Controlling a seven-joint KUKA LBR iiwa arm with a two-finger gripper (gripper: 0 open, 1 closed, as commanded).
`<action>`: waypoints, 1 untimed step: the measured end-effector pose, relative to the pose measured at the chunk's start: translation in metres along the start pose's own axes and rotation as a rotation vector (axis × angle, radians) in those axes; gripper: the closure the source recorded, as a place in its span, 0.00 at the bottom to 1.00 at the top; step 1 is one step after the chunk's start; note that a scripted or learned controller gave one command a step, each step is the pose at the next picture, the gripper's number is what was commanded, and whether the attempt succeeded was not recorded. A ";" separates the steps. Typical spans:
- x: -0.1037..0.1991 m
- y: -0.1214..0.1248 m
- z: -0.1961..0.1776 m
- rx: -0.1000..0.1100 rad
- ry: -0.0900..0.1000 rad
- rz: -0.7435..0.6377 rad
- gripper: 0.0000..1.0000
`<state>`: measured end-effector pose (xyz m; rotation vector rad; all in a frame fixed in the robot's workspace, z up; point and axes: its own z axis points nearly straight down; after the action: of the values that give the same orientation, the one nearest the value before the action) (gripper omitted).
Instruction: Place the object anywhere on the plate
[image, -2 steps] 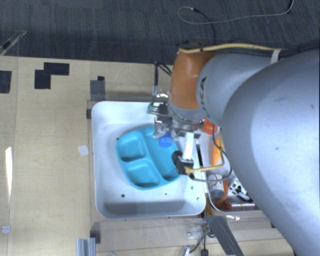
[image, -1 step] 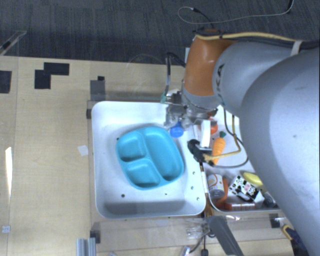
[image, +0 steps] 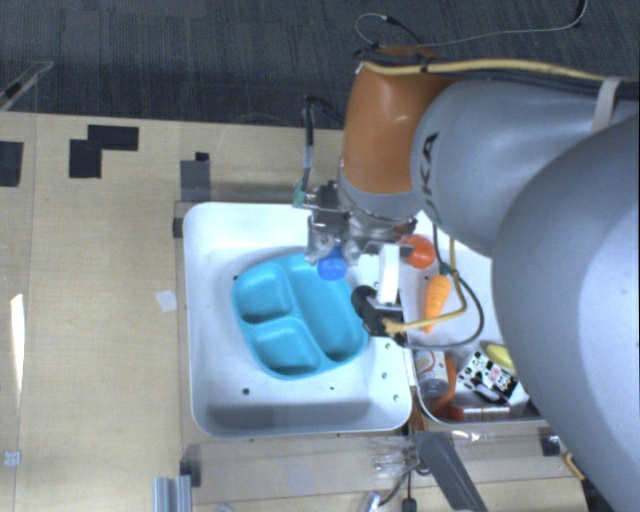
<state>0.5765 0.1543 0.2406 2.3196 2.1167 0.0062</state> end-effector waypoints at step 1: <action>-0.029 -0.020 -0.028 0.000 -0.001 -0.095 1.00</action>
<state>0.5541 0.1268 0.2689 2.2158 2.2242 0.0045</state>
